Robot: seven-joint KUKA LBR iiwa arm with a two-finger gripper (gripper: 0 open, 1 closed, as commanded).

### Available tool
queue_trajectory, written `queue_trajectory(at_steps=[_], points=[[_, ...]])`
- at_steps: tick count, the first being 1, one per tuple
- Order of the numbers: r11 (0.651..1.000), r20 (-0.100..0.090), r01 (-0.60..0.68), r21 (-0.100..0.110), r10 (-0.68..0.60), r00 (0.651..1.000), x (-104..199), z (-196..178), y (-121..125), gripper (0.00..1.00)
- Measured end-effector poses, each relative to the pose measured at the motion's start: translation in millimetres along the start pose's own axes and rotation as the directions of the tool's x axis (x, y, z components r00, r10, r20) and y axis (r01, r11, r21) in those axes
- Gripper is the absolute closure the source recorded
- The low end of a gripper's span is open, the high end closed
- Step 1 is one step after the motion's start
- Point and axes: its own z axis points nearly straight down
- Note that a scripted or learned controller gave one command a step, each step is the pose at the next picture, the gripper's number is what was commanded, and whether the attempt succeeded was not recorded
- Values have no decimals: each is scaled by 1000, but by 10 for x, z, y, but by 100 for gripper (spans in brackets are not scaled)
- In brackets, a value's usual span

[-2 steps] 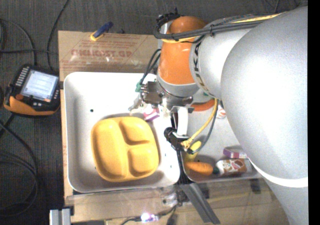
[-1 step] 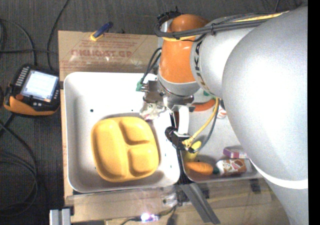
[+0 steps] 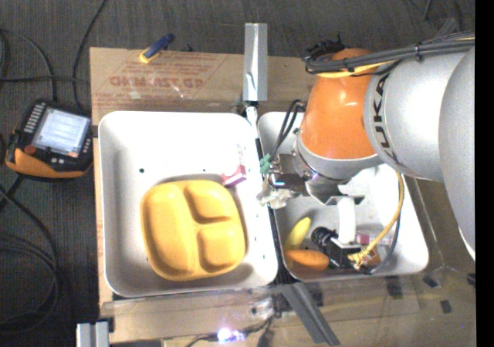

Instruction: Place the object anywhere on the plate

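Note:
A yellow sectioned plate [image 3: 193, 227] lies in the left bin [image 3: 123, 137], toward its front. A small pink and white object [image 3: 234, 176] rests against that bin's right wall, just beyond the plate's far right corner. In the right bin [image 3: 413, 249] a yellow banana-shaped piece [image 3: 299, 230] and an orange carrot-shaped piece [image 3: 309, 259] lie near the front left corner. My gripper [image 3: 274, 190] hangs under the orange wrist band, over the divider between the bins, close to the pink object and apart from the plate. The wrist hides much of the right bin.
A cardboard sheet [image 3: 177, 79] lies behind the bins with a blue and yellow tool [image 3: 157, 47] on its far edge. A metal profile [image 3: 255, 60] stands upright behind the divider. A teach pendant [image 3: 50, 137] sits on the floor at left.

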Motion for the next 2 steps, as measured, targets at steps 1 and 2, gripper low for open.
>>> queue_trajectory(at_steps=[1, 2], points=[[1000, -1, 32, 0, -32, 1000, 420, 49, -5, 100], [997, 0, 76, 1, -76, 997, 772, 201, -117, 100]])
